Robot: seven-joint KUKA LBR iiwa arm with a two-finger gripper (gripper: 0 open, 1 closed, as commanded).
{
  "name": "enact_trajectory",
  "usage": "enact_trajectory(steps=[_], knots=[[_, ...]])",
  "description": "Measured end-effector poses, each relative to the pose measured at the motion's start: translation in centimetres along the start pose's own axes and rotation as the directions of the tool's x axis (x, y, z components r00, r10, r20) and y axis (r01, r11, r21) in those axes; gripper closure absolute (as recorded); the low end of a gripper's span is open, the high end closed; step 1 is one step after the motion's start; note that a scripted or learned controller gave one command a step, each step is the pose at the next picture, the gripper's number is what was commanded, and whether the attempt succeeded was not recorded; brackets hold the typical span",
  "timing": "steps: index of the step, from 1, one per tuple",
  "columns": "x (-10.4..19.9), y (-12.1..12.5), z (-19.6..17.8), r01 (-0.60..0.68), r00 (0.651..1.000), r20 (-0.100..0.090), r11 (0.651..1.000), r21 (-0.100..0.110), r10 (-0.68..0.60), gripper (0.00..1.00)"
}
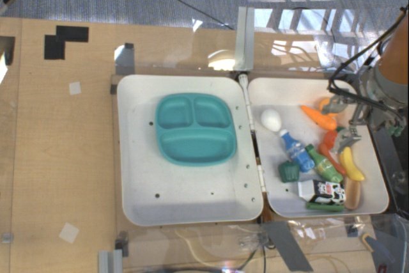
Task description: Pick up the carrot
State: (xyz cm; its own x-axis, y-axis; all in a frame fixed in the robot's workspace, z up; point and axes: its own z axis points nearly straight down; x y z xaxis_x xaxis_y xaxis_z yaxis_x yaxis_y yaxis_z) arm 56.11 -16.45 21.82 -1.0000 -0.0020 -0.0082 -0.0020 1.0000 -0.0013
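Observation:
The carrot [317, 116] is orange and tapered. It lies in the upper right part of the right bin [275, 201], pointing up-left. My gripper [349, 130] hangs over the bin's right side, just right of the carrot's thick end and above a red-orange vegetable [328, 141]. Nothing shows as held in it. The grey arm with its orange band [397, 51] comes in from the right edge.
The right bin also holds a white egg [271, 119], a blue bottle [294, 149], a green bottle [326, 166], a banana [351, 164], a dark green block [289, 171], a cow-print carton [329, 191] and a sausage [353, 194]. A teal divided plate [195, 128] sits in the left bin [137, 195].

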Motion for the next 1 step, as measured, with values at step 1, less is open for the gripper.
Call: enact_trajectory(steps=[1], knots=[[-4.21, -2.32, 11.82, -0.356, 0.934, 0.003, 0.934, 0.0, 0.356, 0.0]])
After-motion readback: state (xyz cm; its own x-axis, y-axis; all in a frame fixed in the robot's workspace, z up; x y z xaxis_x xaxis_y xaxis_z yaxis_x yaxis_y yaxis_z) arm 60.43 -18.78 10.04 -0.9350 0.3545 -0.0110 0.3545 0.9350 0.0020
